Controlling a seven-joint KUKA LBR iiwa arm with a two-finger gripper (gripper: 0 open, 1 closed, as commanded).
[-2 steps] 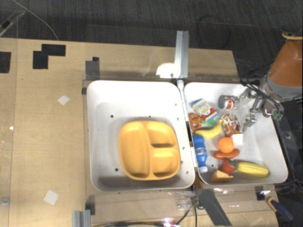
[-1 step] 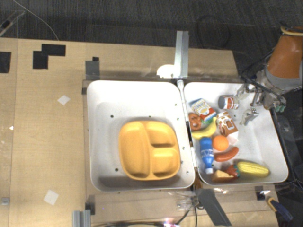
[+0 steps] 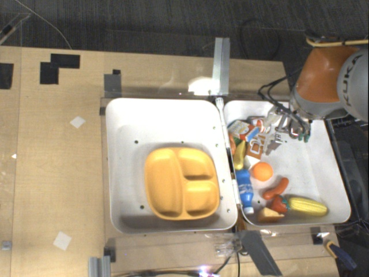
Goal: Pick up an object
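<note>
The right bin (image 3: 323,172) holds several toy foods along its left and front sides: an orange ball (image 3: 262,171), a blue bottle (image 3: 244,188), a red sausage (image 3: 276,188), a yellow corn cob (image 3: 307,205), a yellow banana-like piece (image 3: 240,153) and a red and white packet (image 3: 252,130). My gripper (image 3: 275,134) hangs over the upper part of this bin, just right of the packet and above the orange ball. Its metal fingers point down and left into the clutter. I see nothing clearly held between them.
The left bin (image 3: 127,131) holds a yellow divided tray (image 3: 180,182). A metal post (image 3: 221,62) stands behind the wall between the bins. The arm's orange band (image 3: 323,74) fills the upper right. Wooden bench lies to the left.
</note>
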